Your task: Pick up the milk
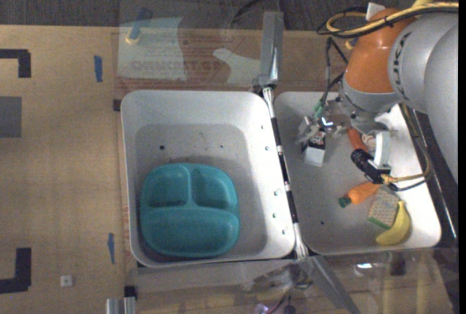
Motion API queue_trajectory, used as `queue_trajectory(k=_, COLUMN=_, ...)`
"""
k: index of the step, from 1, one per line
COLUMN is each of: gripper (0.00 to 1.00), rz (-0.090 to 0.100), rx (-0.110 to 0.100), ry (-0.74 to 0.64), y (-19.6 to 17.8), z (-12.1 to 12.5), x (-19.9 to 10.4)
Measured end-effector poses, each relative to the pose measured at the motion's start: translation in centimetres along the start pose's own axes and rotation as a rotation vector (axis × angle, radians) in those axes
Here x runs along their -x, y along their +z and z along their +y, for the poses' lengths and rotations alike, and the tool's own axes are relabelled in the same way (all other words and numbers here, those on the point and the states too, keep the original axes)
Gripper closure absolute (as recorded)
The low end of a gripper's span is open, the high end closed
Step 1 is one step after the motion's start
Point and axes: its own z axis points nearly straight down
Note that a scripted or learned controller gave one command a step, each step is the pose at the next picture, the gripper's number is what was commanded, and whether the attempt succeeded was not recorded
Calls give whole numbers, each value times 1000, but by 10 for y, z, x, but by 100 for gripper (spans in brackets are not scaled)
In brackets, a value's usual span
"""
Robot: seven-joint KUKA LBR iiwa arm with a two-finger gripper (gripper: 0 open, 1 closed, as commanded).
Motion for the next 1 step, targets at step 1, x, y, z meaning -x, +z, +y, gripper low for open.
queue_trajectory(k=1, gripper=100, rz=-1, rx=4, ry=1, y=-11, z=1, x=0)
